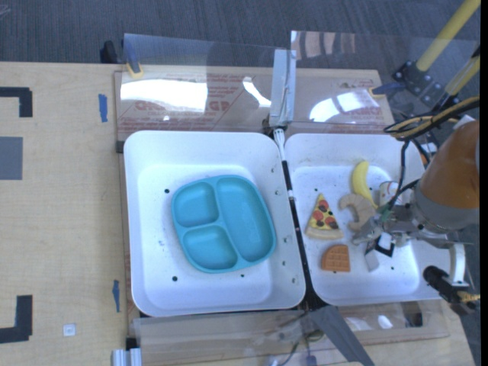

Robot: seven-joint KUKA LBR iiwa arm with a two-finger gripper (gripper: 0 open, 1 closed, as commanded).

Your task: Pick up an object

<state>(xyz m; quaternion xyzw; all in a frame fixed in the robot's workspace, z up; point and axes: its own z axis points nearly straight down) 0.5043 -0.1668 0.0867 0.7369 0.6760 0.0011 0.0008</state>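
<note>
The right bin (396, 280) holds a pizza slice toy (323, 218), a yellow banana (360, 178), a tan curved piece (355, 206) and a round brown waffle (335, 258). My gripper (374, 239) is low inside this bin, just right of the tan piece and the waffle. Its dark body hides the spot beneath it. Whether anything is in its grasp is not visible. The grey arm with its orange band (460, 170) comes in from the right over the bin's edge.
The left bin (145, 204) holds a blue divided plate (222, 222). A metal divider (284, 90) and clear panels stand behind the bins. Cables and a yellow bar (450, 29) crowd the upper right.
</note>
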